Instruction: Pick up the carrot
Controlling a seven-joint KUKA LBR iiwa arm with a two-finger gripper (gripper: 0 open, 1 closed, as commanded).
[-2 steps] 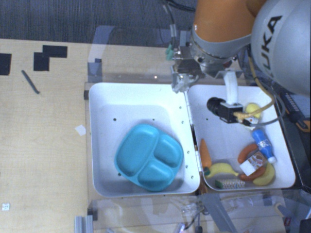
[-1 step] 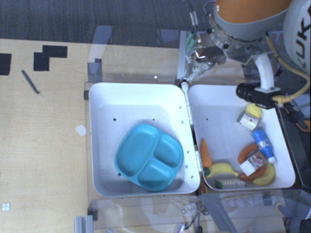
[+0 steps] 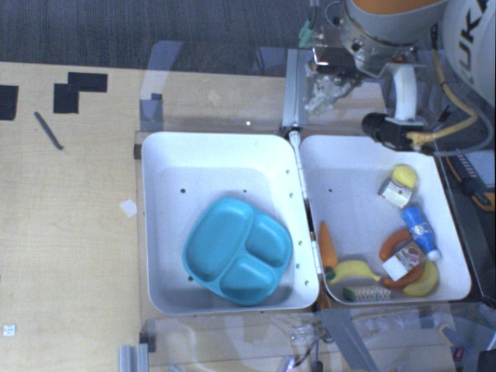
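The carrot (image 3: 328,244) is a small orange taper lying along the left wall of the right bin (image 3: 349,200), near its front corner. My gripper (image 3: 323,99) hangs beyond the far edge of the bins, above the divider between them, well away from the carrot. Nothing shows between its fingers.
The left bin (image 3: 170,177) holds a blue sectioned plate (image 3: 239,250). In the right bin lie a yellow banana (image 3: 353,270), a dark brush (image 3: 366,293), a blue bottle (image 3: 420,231), a yellow lemon-like fruit (image 3: 404,177), an orange sausage shape (image 3: 393,245) and a white tagged item (image 3: 397,267).
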